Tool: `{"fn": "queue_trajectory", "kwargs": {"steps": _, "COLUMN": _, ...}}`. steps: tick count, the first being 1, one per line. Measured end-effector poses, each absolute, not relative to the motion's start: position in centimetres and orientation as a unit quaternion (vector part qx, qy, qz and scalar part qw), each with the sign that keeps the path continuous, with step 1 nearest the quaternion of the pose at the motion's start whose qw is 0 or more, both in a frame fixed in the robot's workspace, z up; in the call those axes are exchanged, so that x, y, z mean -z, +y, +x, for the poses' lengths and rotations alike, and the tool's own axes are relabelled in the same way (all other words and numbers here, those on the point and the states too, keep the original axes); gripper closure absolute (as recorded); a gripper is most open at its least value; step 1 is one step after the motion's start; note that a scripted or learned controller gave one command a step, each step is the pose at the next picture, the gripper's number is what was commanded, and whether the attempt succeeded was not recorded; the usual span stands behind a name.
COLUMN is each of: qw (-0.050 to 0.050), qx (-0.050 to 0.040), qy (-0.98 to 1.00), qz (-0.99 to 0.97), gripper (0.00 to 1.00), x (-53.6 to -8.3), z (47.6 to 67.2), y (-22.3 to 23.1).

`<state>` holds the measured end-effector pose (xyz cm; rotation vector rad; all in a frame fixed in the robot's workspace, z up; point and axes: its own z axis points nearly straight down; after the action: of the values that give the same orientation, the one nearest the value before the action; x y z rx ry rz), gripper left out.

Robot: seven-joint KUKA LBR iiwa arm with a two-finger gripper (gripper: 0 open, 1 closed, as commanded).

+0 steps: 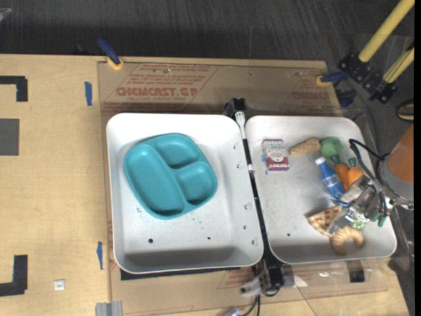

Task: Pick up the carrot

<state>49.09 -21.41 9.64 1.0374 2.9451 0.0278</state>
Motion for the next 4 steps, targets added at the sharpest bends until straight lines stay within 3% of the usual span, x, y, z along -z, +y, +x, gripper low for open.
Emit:
{"fn": "queue_trajectory", "kwargs": {"steps": 1, "qw": 0.017, "qx": 0.0001, "qy": 0.994, "qz": 0.104, "gripper": 0.00, "x": -9.7, "z": 49.2, "y": -20.5}}
{"fn": "queue_trajectory", "kwargs": {"steps": 2, "qw": 0.014, "qx": -0.0001, "qy": 0.981, "qz": 0.193, "gripper": 0.00, "x": -9.8, "z": 60.2, "y": -22.0}}
{"fn": "queue_trajectory", "kwargs": {"steps": 3, "qw": 0.016, "qx": 0.0007, "qy": 0.989, "qz": 0.145, "gripper": 0.00, "x": -9.8, "z": 55.3, "y": -22.4}}
{"fn": "queue_trajectory", "kwargs": {"steps": 4, "qw": 0.022, "qx": 0.0009, "qy": 0.989, "qz": 0.145, "gripper": 1.00, "x": -11.6, "z": 55.7, "y": -22.4}}
